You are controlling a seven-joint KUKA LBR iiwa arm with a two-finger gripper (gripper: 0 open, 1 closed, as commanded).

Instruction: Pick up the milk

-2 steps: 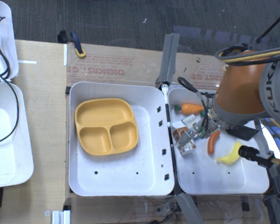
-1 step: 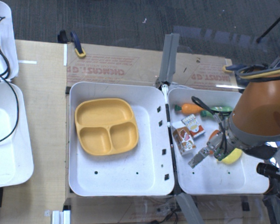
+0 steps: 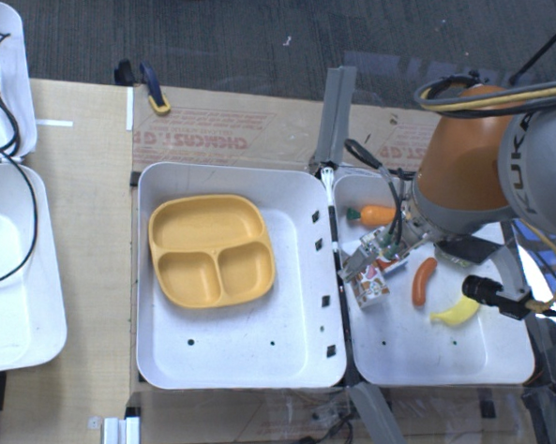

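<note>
The banana (image 3: 456, 313) and sausage (image 3: 423, 280) lie loose toward the front of the right bin (image 3: 438, 367), clear of the work. The milk (image 3: 372, 286) is tilted against that bin's left wall, probably tipped there. Just behind it the hand (image 3: 386, 246) hangs low over the carton's upper end, wrist bent steeply down from the right; whether it grips cannot be told.

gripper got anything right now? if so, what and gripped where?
Cannot be told. The gripper sits low in the right bin, right above the milk carton, but the view does not show the carton between its fingers.
</note>
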